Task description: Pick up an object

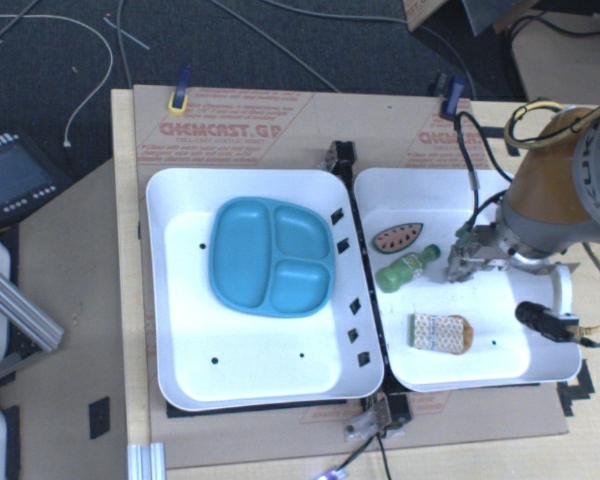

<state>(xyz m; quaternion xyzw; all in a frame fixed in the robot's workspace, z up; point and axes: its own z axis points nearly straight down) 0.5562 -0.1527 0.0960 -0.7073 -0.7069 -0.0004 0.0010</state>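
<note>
The right bin (500, 363) holds three loose objects. A small green bottle (404, 269) lies on its side near the bin's left wall. Just above it rests a brown, watermelon-slice-shaped piece (397, 236). A tan and white wrapped snack (440, 332) lies toward the front. My gripper (466, 260) hangs low over the bin floor, just right of the bottle's cap end and apart from it. The grey and orange arm (555, 193) covers the bin's right part.
The left bin (180, 348) holds a blue divided plate (272, 256). A black clip bar (355, 258) runs between the two bins. A black part (546, 321) sticks out at the right bin's front right. Cables (470, 163) run behind the right bin.
</note>
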